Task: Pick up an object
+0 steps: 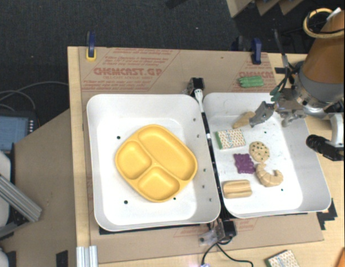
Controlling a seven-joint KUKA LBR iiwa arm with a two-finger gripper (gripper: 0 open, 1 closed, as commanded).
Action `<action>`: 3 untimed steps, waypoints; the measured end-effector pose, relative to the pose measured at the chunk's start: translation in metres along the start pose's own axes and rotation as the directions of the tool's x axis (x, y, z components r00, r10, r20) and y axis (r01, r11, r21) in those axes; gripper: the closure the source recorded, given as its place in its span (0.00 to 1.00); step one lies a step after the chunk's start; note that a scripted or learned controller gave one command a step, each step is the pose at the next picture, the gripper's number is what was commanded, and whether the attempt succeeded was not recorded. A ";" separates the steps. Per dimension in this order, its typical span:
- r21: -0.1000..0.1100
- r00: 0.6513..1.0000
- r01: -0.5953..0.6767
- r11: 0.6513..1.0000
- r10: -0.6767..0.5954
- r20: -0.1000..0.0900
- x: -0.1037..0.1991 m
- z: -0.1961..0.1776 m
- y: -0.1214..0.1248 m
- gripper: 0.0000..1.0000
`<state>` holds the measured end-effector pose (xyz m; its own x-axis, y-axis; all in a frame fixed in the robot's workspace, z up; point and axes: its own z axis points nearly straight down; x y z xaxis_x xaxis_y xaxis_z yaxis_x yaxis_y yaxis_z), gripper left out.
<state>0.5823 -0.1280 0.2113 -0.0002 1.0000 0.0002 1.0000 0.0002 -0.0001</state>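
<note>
The gripper [265, 113] hangs low over the far part of the right bin [314, 202], reaching in from the right; whether its fingers are spread or closed cannot be told from this slanted view, and nothing can be seen held in it

Nearest to it, just off its tip on the left and seemingly touching or almost so, lies a small tan piece [244, 119]. Its long axis runs slantwise, roughly in line with the gripper's own reach, so a grasp would likely need the fingers set across that line. This looks like the thing the coming move turns on, since it is much the closest of the 6 pieces in this bin

A little further, down and left of the gripper, sits a flat patterned card [231, 139]. Beyond that, straight below the gripper, come the cookie [259, 151] and the purple piece [244, 163], close together. Further still is the curled tan pastry [269, 176], and last the bread roll [237, 188], lying crosswise near the bin's near edge

Well apart on the left, in the other bin [100, 149], rests a yellow divided plate [155, 162]
</note>
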 end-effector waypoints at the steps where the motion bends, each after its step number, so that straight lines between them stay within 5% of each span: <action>1: 0.004 1.000 -0.003 1.000 0.003 0.000 -0.025 0.131 -0.024 0.00; 2: -0.004 1.000 -0.002 1.000 0.002 0.002 -0.024 0.116 -0.022 1.00; 3: -0.003 1.000 0.004 1.000 -0.004 0.005 0.028 0.127 0.012 1.00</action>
<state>0.5945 -0.1003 0.0841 -0.0041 1.0000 -0.0048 1.0000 0.0041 0.0027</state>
